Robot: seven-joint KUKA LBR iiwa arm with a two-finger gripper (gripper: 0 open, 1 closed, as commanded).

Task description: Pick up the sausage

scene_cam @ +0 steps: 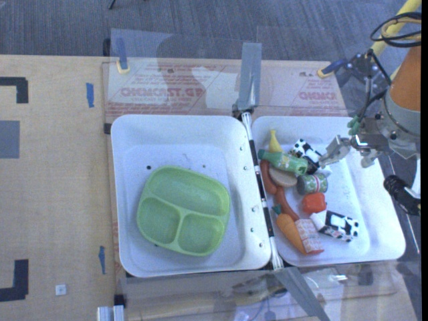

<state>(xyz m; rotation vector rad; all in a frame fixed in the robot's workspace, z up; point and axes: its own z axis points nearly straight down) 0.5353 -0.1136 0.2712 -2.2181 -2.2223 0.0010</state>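
Sausage (275,189) is in the right bin (384,243), hard against its left wall: a reddish-brown curved piece running from under the green bottle (286,160) toward the near side, ending beside the carrot (291,231). You've got clutter all around it: a banana (274,140) at the far end, a can (312,183) and a red piece (313,202) just to its right.

Gripper (332,152) hangs over the far-right part of that bin, near the black-and-white toy (307,150), well apart from the sausage. Can't tell from this angle if the pincer is spread or clenched; nothing visibly in it.

Risks as I read them:
- The bottle overlaps the sausage's far end, so a grab there likely takes the bottle instead.
- The bin wall leaves little room for a finger on the left; expect a wall strike or a slip.
- The sausage is thin and curved, so it could roll out of the pinch.
- Carrot sits touching or nearly so at the near end; easy mis-pick.

Left bin (127,136) holds just the green tray (183,210).
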